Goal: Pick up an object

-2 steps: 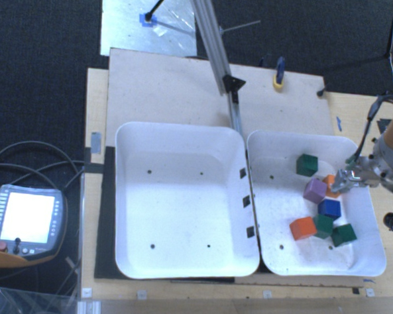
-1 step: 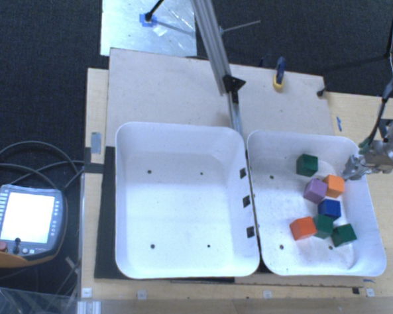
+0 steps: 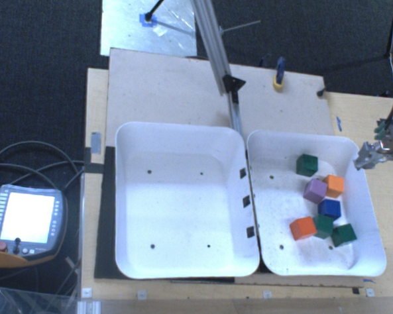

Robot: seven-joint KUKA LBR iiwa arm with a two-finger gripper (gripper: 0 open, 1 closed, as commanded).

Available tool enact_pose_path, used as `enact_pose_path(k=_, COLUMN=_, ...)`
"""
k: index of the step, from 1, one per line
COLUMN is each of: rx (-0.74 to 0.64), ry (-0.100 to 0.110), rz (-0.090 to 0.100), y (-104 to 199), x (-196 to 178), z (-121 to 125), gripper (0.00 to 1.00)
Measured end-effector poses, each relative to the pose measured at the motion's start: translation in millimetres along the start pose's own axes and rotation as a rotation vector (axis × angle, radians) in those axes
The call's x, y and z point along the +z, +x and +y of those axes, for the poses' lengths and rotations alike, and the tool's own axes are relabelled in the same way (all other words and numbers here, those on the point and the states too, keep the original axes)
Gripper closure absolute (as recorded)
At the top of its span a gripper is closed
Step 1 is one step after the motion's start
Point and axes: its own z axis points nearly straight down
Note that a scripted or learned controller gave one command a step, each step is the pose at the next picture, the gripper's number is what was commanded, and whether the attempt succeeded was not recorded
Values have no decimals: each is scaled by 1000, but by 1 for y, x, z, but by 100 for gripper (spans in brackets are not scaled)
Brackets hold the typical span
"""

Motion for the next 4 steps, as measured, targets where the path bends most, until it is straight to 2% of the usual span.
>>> enact_pose_path(k=3, rx=-5, ry=6, rz=4, y=148, x=38, z=37, gripper=100)
enact_pose_path(k=4, rx=-6, ry=4, rz=5, y=201, x=29, z=44, gripper=100)
